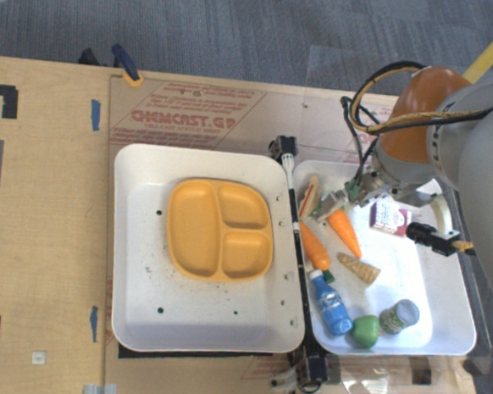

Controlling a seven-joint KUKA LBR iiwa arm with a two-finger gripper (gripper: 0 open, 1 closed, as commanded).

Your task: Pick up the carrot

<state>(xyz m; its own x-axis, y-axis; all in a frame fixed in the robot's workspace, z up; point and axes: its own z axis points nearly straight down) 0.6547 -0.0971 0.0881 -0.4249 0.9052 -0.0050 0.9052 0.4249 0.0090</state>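
My hand (pixel 359 192) hangs by the carrot (pixel 345 231) — grip unreadable — crowded by an ice-cream cone (pixel 358 268) and a second orange piece (pixel 315 247).

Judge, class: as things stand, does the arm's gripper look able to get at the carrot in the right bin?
Probably yes. The gripper sits just above the carrot, whose top side lies uncovered. A hot dog and an orange piece lie close on the left, which could crowd the fingers.
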